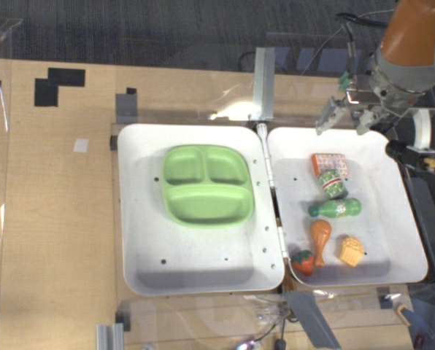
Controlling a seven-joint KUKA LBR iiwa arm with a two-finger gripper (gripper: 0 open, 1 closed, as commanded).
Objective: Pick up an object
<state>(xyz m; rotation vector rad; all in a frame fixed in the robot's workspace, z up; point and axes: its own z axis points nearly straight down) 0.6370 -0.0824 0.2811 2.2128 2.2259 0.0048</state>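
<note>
My gripper (345, 121) hangs over the far edge of the right bin (400, 195), open, with nothing between its two pale fingers. Below it in that bin lie a red-and-white packet (328, 163), a small green can (334, 185), a green bottle (336, 209), an orange drumstick (320, 240), a red tomato-like piece (302, 262) and a yellow waffle-like piece (351, 251). The nearest thing, the packet, lies a little in front of the fingers.
The left bin (141, 254) holds a green divided plate (206, 184). A metal post (265, 86) stands behind the ridge between the bins. The arm's orange band (414, 20) rises at the top right.
</note>
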